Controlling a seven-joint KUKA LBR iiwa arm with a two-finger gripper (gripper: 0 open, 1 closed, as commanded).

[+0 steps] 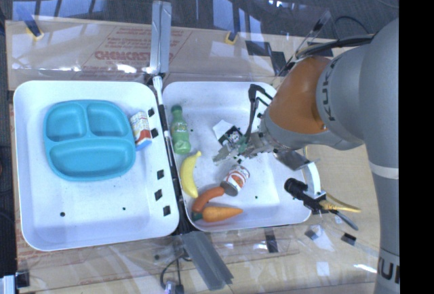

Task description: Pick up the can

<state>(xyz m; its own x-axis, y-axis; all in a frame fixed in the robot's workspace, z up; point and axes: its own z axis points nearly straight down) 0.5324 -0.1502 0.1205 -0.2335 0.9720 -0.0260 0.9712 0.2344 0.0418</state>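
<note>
Progress is looking slight: the can is lying tilted on the floor of the right bin, beside the carrots and near the banana, not yet lifted. The jaws are hovering just above it, low in the bin, and whether they are spread or pressed together cannot be told. Grasping and raising are both remaining.
</note>
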